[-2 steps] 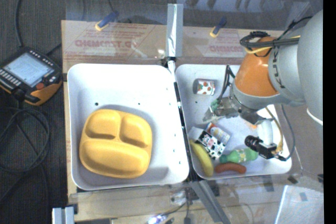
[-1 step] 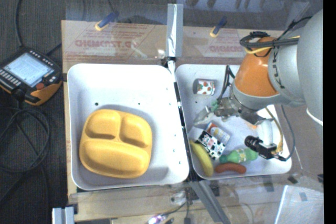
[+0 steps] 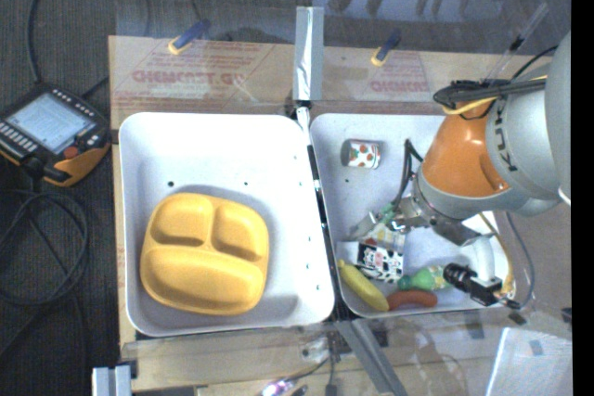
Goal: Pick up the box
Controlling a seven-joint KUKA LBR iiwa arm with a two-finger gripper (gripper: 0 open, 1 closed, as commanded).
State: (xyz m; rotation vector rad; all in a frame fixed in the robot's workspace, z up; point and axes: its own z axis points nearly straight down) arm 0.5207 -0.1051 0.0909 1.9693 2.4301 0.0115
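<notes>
The box [image 3: 380, 261] is small and white with black patches and a bit of red. It lies in the front half of the right bin [image 3: 418, 139]. My gripper [image 3: 388, 223] hangs just behind and above the box, very close to its far edge. The grey and orange arm [image 3: 464, 164] covers the right part of this bin. I see nothing lifted off the bin floor.
A yellow banana [image 3: 362, 286] lies in front of the box, with a red and green item [image 3: 418, 289] beside it. A small can with red dots [image 3: 360, 154] stands at the back. The left bin [image 3: 139, 144] holds a yellow compartment tray [image 3: 204, 252].
</notes>
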